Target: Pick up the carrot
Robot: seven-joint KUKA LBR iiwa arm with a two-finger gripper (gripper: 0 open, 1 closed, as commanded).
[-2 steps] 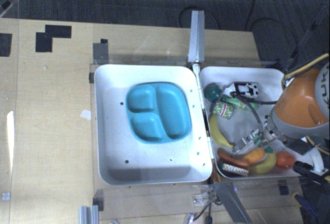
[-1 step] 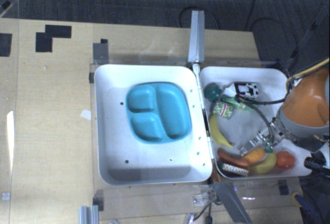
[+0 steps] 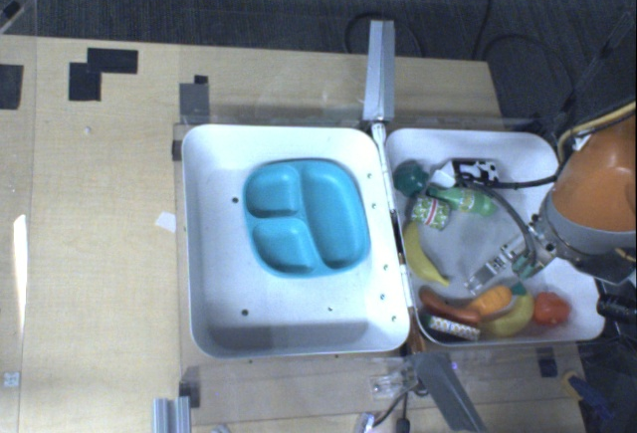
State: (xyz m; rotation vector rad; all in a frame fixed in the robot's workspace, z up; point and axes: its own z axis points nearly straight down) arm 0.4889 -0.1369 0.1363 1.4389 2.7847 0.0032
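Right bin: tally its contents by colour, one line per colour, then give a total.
Green: 2, a ball and a bottle
Yellow: 2, a banana and a second yellow fruit
Orange: 1, the carrot
Red: 2, a tomato and a dark red piece
Total: 7

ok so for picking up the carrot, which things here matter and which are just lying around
Belongs to the job:
carrot, near the front of the right bin
end effector, just above the carrot

Just lying about:
blue divided plate in the left bin
banana
green bottle
tomato
dark green round item
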